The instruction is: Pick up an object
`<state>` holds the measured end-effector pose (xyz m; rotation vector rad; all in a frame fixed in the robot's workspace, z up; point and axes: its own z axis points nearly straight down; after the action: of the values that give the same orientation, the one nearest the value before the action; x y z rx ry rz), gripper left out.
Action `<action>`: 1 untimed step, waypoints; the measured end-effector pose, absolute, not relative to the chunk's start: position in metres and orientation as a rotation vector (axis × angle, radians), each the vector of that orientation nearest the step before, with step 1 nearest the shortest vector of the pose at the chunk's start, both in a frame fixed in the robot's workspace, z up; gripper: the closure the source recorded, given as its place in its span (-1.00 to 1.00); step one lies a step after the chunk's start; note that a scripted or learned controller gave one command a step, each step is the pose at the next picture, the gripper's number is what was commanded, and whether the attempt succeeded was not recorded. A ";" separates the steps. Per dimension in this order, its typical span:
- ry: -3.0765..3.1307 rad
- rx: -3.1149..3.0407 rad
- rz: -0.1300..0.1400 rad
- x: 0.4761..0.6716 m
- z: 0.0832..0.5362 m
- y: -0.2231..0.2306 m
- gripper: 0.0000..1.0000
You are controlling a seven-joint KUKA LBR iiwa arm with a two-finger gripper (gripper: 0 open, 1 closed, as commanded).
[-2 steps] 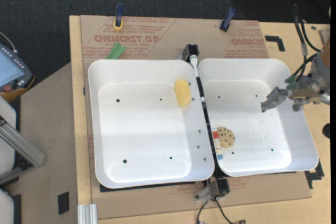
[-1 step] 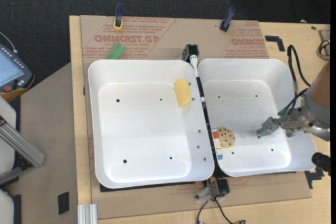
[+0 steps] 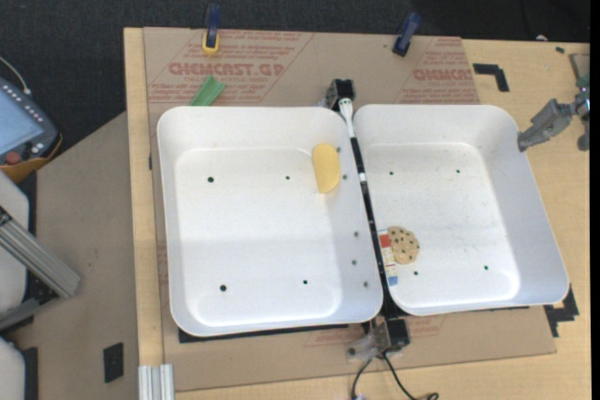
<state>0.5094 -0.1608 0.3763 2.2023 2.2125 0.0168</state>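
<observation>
Yellow piece (image 3: 325,169) left bin; cookie (image 3: 403,244) right.

Two shallow white plastic bins side by side on brown cardboard sheet (image 3: 281,61). Left bin (image 3: 187,229): pale yellow oblong piece (image 3: 325,169) at its far right side. Right bin (image 3: 506,201): round speckled cookie (image 3: 403,244) at its near left.

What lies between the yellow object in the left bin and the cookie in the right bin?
In the camera view, the yellow object and the cookie are separated by bare bin floor and the two bins' touching rims.
</observation>
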 end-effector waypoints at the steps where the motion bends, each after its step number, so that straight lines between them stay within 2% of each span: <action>1: 2.207 2.207 0.015 0.483 0.546 -0.175 -1.00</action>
<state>0.4834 -0.1751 0.5457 2.2067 2.2071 0.0150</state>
